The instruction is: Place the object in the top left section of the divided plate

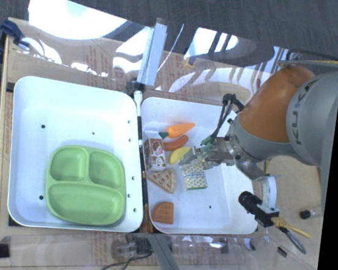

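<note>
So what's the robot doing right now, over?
Gripper low in right white bin, among toy foods by yellow banana-shaped piece; grip unclear. Green divided plate waits in left white bin. Orange carrot and patterned packet crowd close.

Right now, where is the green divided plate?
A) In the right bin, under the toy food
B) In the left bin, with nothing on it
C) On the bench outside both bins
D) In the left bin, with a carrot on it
B: the green divided plate lies in the left bin with all three sections bare, while the carrot lies in the right bin.
</note>
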